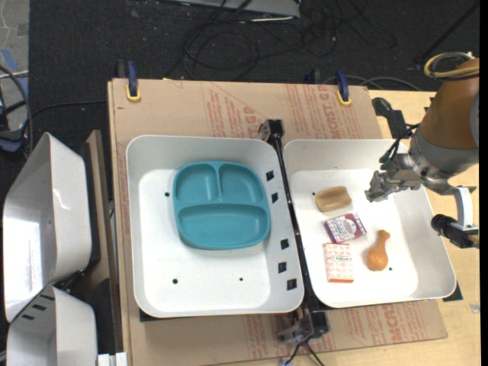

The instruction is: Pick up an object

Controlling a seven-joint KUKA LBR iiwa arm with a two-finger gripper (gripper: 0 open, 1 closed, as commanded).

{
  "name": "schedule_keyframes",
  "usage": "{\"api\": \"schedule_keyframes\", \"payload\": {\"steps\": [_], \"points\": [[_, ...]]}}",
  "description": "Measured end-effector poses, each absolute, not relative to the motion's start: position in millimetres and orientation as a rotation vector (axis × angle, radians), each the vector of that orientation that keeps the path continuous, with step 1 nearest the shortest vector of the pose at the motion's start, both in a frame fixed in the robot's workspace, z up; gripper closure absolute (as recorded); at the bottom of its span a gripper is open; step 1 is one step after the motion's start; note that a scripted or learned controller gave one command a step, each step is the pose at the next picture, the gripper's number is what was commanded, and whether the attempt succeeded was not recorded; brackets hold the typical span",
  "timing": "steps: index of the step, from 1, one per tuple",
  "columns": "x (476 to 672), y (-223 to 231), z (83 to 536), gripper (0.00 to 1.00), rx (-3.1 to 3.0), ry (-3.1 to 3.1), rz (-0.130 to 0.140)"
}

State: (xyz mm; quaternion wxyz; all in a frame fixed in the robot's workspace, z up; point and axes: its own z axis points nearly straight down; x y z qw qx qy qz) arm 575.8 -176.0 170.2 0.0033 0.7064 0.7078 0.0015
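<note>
The right bin (427,280) holds a tan bread-like piece (333,198), a small purple and white packet (345,226), a red and white carton (338,262) and an orange drumstick-shaped toy (378,252). My gripper (379,190) hangs over the upper right part of this bin, right of the tan piece and apart from it. Nothing shows between its fingers.
A teal divided plate (222,205) lies in the left bin (152,280). A black divider (288,219) runs between the two bins. Both bins rest on a cardboard sheet (229,101) held by clamps. White containers (46,219) stand at the far left.
</note>
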Motion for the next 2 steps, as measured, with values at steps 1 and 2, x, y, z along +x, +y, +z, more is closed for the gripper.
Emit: {"api": "schedule_keyframes", "payload": {"steps": [1, 2], "points": [[577.4, -176.3, 216.9, 1.0, 2.214, 2.22, 0.004], [583.9, -131.7, 224.9, 1.0, 2.212, 2.228, 0.003]]}}
